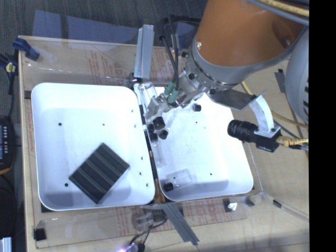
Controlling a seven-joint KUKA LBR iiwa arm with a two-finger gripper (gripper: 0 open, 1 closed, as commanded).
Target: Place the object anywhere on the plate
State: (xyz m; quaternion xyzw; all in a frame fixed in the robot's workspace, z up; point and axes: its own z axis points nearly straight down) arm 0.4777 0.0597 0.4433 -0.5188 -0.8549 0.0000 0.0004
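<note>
The claw (157, 121) hangs low over the left edge of the right bin (231, 185), close against the wall that the 2 bins share. Its dark fingertips sit bunched together near that wall, and I cannot tell whether they are spread or pressed together, nor whether anything sits between them. A small clear object (181, 177) lies on the floor of the right bin near its front edge, with a little dark piece (168, 186) just beside it on the left; this looks like the thing to be moved, though it is too faint to name.

The dark ribbed plate (100, 172) lies flat in the left bin (52, 104), toward that bin's front, turned on a diagonal so its long axis runs from lower left to upper right. From the claw the plate lies to the left and toward the front of the table (79, 56), across the shared wall (the 1 obstacle on that path). The clear object lies straight toward the front from the claw, well apart from it.

The coming move, as I judge it, turns on clearing that wall while carrying left. A black camera unit (247, 131) juts from the arm's (247, 25) wrist over the right bin, away from the path.
</note>
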